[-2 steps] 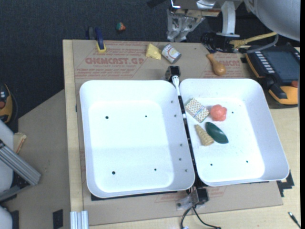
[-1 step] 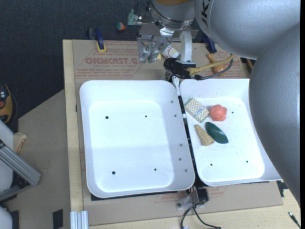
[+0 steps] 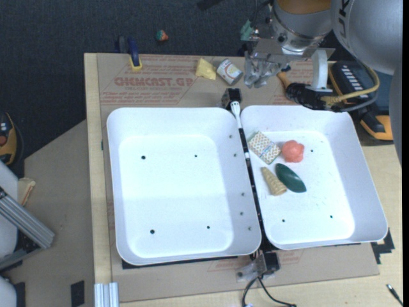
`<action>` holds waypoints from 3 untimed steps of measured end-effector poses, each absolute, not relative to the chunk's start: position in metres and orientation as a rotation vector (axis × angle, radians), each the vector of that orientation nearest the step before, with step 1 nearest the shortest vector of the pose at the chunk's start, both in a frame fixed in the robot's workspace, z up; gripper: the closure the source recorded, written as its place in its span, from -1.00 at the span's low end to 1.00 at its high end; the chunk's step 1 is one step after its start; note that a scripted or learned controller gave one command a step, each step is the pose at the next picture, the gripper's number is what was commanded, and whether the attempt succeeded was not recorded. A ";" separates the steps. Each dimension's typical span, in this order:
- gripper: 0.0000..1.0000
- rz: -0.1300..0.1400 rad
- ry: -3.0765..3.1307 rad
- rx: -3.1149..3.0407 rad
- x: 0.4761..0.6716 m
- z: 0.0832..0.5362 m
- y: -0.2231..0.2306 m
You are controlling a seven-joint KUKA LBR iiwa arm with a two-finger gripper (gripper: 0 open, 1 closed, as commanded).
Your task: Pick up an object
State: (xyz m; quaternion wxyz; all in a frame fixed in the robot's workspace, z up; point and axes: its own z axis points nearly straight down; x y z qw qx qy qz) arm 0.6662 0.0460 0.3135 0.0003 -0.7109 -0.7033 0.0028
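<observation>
Four objects (image 3: 280, 165) in right bin (image 3: 358, 203)

Two white bins: left bin (image 3: 128, 171), right bin (image 3: 358, 184). The right bin contains four items: one patterned block (image 3: 264, 147), one red ball (image 3: 293, 151), one green oval (image 3: 291, 178), one tan cone (image 3: 273, 181).

Claw (image 3: 259, 75) hangs at the top of the frame, above the right bin (image 3: 358, 171). That bin's got a checkered block (image 3: 264, 147), a red ball (image 3: 293, 151), a dark green piece (image 3: 291, 178) and a tan cone (image 3: 273, 181) bunched upper left.
</observation>
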 end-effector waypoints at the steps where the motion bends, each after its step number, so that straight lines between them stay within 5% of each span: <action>1: 1.00 -0.007 -2.231 -2.212 0.652 0.331 0.140; 2: 1.00 0.014 -2.226 -2.202 0.587 0.242 0.232; 3: 1.00 0.002 -2.215 -2.228 0.567 0.288 0.163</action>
